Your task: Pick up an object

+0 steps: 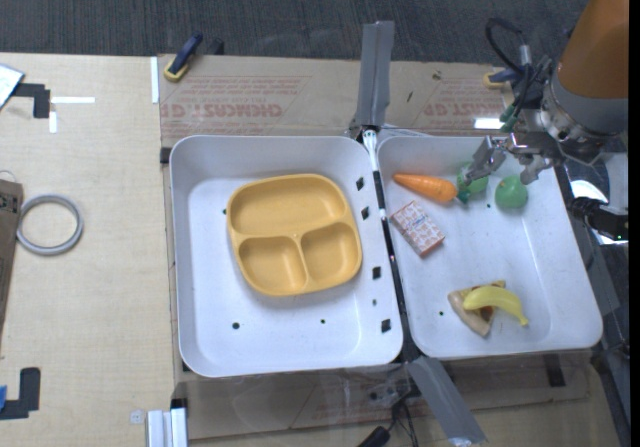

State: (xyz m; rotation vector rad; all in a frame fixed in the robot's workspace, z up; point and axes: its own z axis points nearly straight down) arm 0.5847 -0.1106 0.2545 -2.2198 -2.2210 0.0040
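Pincer (508,163) spread open above right bin (560,275) – nothing between fingers, green ball (512,193) just below; carrot (425,187) nearby, banana (497,300) well apart.

Position: the camera is fixed above the table (90,335).
Direction: both white bins (190,265) are looked down on at a slant.
Nearness: both bins are taken in whole, with table around them.
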